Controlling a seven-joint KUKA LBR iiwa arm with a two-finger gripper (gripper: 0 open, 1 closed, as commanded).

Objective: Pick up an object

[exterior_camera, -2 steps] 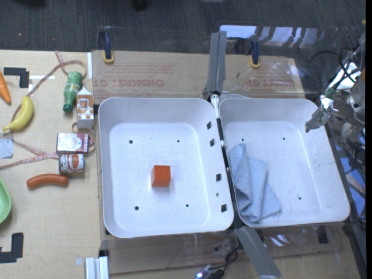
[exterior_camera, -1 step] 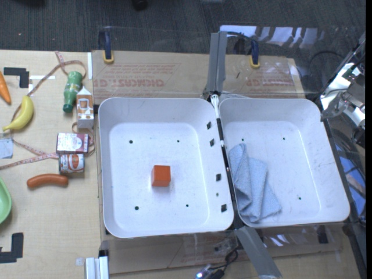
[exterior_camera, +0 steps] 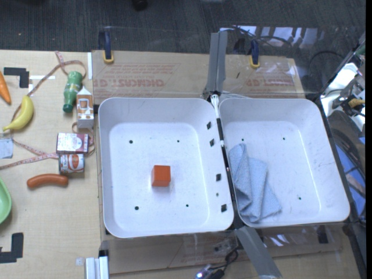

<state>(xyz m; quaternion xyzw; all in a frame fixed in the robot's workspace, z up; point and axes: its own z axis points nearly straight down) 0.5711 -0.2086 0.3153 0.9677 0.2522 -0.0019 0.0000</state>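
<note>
Camera view: small orange cube (exterior_camera: 161, 175), left white plastic bin (exterior_camera: 116, 156).
We would descend squarely over it; hand state we cannot tell.

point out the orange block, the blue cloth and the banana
orange block (exterior_camera: 161, 175), camera view, centre of its top face
blue cloth (exterior_camera: 251, 183), camera view, middle of the folds
banana (exterior_camera: 20, 114), camera view, mid-curve

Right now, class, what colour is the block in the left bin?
Orange: the block shows best in the camera view.
</note>
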